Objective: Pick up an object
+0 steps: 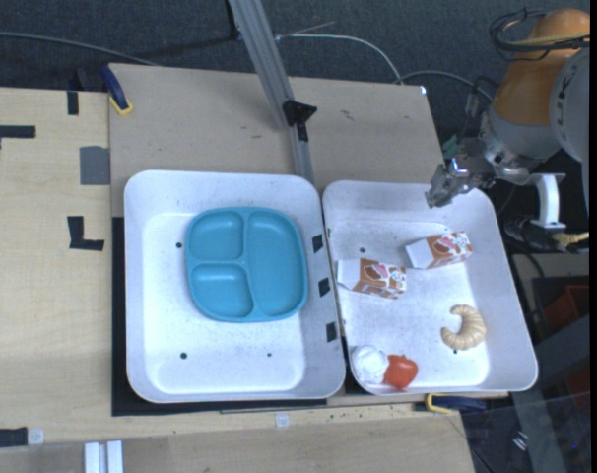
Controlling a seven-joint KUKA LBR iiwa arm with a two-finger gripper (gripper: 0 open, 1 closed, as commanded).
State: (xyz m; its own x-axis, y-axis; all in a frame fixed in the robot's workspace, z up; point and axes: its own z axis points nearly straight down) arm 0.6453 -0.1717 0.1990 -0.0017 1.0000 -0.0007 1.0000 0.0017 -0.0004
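Nearest, a red-and-white object (389, 369) sits against the right bin's (510, 294) near rim, the croissant (465, 326) just beyond it with open floor around. Mid-bin lie two small cartons (374, 277) (439, 249), apart. The pincer (442, 191) hovers over the far rim holding nothing visible; its opening cannot be told.

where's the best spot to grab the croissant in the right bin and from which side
Probably the thick middle of the croissant, coming straight down from above. It lies flat on the right bin floor, curved like a crescent with thinner tips, so the middle gives the fingers the most to close on, set across its width. Bare floor surrounds it, so there looks to be room. The gripper is up near the bin's far rim.
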